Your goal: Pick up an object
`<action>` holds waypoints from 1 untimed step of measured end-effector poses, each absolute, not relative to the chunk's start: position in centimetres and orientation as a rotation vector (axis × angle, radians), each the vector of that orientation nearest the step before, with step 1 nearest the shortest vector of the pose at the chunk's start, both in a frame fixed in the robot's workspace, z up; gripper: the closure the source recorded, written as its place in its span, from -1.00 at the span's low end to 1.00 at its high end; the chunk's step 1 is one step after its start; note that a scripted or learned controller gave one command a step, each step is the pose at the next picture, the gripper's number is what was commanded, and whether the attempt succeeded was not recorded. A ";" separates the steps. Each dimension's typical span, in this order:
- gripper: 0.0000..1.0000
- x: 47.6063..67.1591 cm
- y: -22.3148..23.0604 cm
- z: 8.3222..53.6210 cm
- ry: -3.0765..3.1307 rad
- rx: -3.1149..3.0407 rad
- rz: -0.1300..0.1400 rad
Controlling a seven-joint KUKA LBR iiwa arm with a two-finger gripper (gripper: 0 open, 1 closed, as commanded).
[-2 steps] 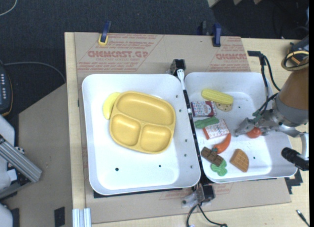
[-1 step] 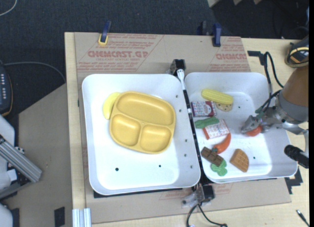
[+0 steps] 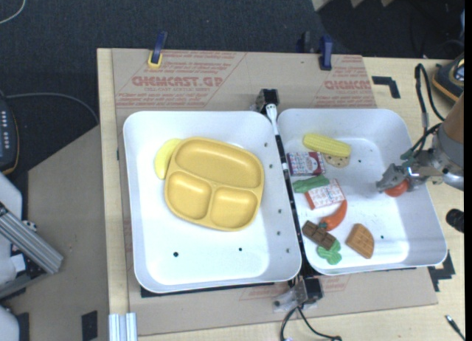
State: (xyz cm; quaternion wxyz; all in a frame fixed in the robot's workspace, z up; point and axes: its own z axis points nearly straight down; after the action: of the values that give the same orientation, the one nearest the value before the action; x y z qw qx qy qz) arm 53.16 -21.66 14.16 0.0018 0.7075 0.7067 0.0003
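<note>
Red object (image 3: 397, 189) sits, perhaps pinched, at the gripper (image 3: 392, 183) in the right bin (image 3: 424, 247).

Both shallow white plastic bins (image 3: 147, 184) look smooth with a slight sheen. The yellow three-compartment plastic tray (image 3: 214, 183) is glossy too. Underneath, the brown printed cardboard sheet (image 3: 221, 74) is plain matt, and the dark carpet floor (image 3: 110, 0) looks rough.

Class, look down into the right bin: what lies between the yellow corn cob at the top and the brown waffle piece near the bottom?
In the camera view, between the corn cob and the waffle piece lie a red-and-white packet and an orange carrot.
</note>
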 end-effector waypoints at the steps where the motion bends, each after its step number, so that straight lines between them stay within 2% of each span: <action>1: 1.00 52.4 -21.6 20.0 2.218 2.217 0.003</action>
State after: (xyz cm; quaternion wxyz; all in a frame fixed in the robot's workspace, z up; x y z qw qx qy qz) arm 52.39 -21.57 20.02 0.0029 0.7070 0.7072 0.0008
